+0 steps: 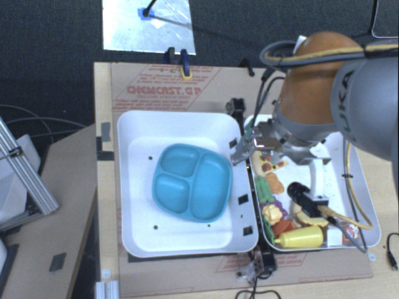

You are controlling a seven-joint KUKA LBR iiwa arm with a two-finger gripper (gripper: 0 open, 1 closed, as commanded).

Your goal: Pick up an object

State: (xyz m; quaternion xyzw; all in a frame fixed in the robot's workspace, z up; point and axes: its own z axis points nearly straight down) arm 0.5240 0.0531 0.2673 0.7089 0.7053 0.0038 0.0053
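Note:
The right bin (368, 212) holds a heap of small toy foods along its left side. Among them are an orange piece (273, 182), a green piece (264, 195), a pale yellow piece (272, 213), a red piece (283, 227) and a yellow bottle-shaped piece (304, 236) lying at the near edge. My gripper (297, 159) hangs low over the far middle of this bin, under the grey and orange wrist, which hides most of it. Nothing can be seen held in it.
The left bin (137, 136) holds a blue sectioned plate (191, 182) at its middle. A cardboard sheet (163, 86) lies under both bins. A shiny foil square (147, 17) sits behind the bench. The arm covers the right bin's far half.

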